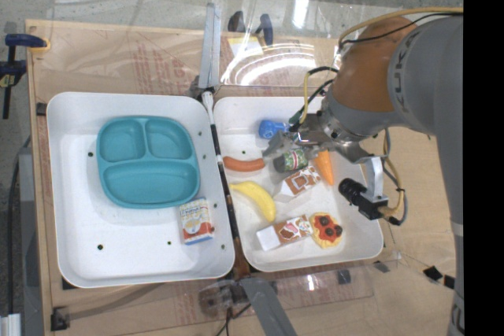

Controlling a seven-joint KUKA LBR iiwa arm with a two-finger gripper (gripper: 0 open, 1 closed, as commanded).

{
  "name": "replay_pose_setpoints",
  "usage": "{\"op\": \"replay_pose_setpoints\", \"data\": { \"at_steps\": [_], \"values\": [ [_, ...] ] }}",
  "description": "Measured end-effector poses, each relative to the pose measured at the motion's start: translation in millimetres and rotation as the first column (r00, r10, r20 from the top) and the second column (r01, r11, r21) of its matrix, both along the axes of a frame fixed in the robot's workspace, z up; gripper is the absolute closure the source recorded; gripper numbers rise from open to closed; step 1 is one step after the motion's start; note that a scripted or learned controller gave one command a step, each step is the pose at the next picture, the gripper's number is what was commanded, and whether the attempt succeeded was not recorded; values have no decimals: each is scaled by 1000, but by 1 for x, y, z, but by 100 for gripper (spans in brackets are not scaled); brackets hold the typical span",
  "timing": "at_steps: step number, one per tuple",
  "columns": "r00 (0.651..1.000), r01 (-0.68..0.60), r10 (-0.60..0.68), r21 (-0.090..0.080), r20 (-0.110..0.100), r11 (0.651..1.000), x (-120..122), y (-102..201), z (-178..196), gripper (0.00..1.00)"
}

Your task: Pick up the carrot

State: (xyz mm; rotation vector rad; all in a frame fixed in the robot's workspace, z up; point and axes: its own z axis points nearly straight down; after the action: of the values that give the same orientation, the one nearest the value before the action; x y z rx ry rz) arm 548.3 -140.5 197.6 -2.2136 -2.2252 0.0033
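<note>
One small carrot lies in the right bin, just right of the green can, which serves as landmark. It looks like a light, stiff plastic toy, smooth and tapered, so likely slippery; the thicker middle seems the best place to pinch it. The gripper hangs just above the can, up and left of the carrot; whether it is released or clenched I cannot tell. A sausage lies left of the can, a banana below-left
</note>
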Motion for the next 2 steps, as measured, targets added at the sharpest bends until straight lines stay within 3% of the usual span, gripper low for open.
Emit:
{"op": "replay_pose_setpoints", "data": {
  "at_steps": [1, 2],
  "values": [
    [1000, 18, -18, -2, 4, 1000, 15, -87, 50, 0],
    [1000, -31, 31, -2, 2, 1000, 62, -105, -36, 0]
  ]
}}
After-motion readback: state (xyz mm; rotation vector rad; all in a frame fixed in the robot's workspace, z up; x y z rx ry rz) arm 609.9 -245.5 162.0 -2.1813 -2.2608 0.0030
